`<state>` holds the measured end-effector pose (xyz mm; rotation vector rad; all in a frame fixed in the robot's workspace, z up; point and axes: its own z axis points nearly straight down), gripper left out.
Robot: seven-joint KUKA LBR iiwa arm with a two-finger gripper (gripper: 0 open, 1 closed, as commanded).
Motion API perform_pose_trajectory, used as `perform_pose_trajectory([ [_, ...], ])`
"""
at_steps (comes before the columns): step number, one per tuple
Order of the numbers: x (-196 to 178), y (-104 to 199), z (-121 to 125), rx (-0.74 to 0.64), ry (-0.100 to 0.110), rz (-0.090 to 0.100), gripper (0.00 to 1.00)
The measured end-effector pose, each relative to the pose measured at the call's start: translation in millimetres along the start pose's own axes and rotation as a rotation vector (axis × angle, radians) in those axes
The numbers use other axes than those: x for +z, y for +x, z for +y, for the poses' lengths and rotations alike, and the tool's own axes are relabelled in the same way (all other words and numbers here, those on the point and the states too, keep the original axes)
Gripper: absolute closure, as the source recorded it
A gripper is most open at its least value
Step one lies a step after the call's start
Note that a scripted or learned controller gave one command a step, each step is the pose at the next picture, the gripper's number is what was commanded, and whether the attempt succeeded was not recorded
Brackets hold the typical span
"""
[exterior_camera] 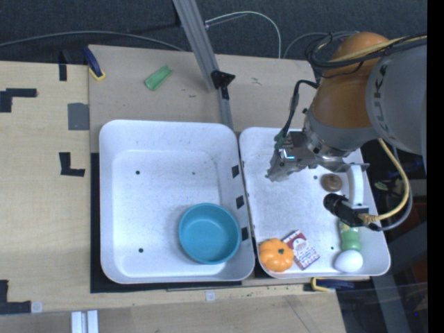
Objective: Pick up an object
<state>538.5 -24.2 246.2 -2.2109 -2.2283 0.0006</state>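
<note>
My gripper [279,170] hangs over the upper middle of the right bin [263,207], with nothing seen between its fingers. In that bin's near corner lie a small orange pumpkin [277,254], a red and white packet [302,250], a white egg [348,261] and a green object [350,239]. A small brown round object [331,182] sits close to the wrist on the right side. A blue bowl [208,233] stands in the near right part of the left bin [132,186].
A green block [158,78] lies on the bench behind the left bin. A grey pole [201,44] slants down to the gap between the bins. The bulky arm [354,89] covers the right bin's far right corner.
</note>
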Motion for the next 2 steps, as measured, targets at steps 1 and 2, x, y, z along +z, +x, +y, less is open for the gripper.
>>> perform_pose_trajectory([
  [1, 0, 57, 2, 0.0, 0.0, 0.0, 1.0],
  [2, 1, 114, -9, -0.001, 0.001, 0.0, 1.0],
])
